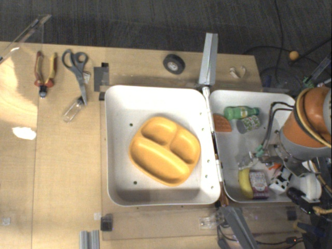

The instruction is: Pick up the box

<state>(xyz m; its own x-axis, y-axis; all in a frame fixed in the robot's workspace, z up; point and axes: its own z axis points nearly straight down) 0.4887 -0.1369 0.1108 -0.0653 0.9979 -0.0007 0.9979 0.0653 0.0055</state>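
Note:
A small purple and white box (258, 183) lies near the front edge of the right bin (232, 191). A yellow banana-shaped item (245, 182) lies against its left side. My gripper (262, 156) hangs low in the right bin, just behind the box and slightly to its right. Cables and dark parts clutter the gripper's tip. The grey arm with its orange band (311, 119) covers the bin's right side. I see nothing held in the gripper.
A green bottle (241, 112) and a red-brown item (222, 123) lie at the back of the right bin. The left bin (116, 139) holds a large yellow bun-shaped object (165, 150). Scissors (79, 71), pliers (43, 72) and a tape roll (174, 64) lie on the bench behind.

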